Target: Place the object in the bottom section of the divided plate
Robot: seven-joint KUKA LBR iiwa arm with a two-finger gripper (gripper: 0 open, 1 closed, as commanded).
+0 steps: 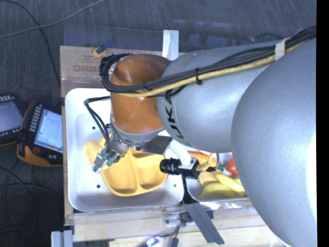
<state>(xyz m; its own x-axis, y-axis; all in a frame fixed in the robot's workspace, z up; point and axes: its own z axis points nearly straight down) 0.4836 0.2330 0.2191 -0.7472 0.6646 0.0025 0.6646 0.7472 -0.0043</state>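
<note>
1. Camera view, gripper: the gripper is hanging low over the left bin, at the upper left edge of the yellow divided plate. Whether it is released or clenched I cannot tell; its tip is small and partly hidden by green and dark parts. I cannot make out any object held in it.

2. Camera view, plate: the yellow divided plate is lying in the lower middle of the left bin, its raised ridges splitting it into sections. The gripper tip is overlapping the plate's upper left rim; whether it is touching the plate I cannot tell.

3. Camera view, arm: the arm is reaching in from the right and covering most of the right side. Its orange band is sitting above the wrist, over the left bin, and a bundle of black and yellow cables is running along the top of the grey body.

4. Camera view, other bin: yellow and orange objects, one shaped like a banana, are lying in the right bin, just beside the plate and partly under the arm.

5. Camera view, writing: red print is showing on a cardboard sheet behind the left bin, too blurred to read. A handheld controller with a lit screen is lying on the floor to the left.
</note>
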